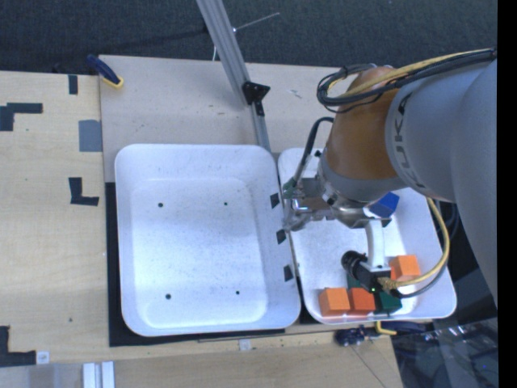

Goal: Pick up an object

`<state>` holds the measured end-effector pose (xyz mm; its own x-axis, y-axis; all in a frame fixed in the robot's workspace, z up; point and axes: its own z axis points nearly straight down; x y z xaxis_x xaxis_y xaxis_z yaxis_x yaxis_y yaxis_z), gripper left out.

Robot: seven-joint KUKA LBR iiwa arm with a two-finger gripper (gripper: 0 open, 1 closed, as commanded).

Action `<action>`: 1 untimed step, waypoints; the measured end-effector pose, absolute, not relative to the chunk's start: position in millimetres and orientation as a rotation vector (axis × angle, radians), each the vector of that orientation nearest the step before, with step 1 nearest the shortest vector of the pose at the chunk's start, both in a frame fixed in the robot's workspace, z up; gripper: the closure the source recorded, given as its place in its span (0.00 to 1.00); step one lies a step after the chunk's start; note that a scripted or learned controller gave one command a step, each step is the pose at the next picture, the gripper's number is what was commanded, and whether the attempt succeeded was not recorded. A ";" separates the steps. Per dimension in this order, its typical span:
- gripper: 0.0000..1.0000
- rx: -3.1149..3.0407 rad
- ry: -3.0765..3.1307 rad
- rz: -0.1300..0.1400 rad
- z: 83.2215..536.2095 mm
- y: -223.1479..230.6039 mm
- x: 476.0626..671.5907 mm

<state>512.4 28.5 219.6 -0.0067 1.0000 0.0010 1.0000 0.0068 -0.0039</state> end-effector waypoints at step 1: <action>1.00 -2.209 -2.229 0.001 218.2 89.0 501.7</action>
